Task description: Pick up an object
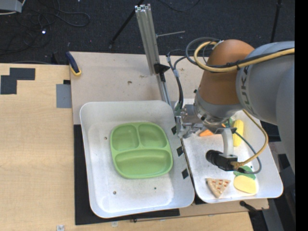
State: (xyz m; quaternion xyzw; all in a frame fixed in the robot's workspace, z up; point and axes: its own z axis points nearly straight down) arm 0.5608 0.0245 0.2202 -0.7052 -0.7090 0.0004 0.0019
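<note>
One green tray (141, 149) sits amid left bin (96, 186), clear of walls.

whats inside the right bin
In the right bin, a toy pizza slice and a yellow fruit-like piece lie at the front; an orange piece and a longer yellow piece peek out beside the arm. The arm covers the far part, so anything beneath is hidden.
</note>
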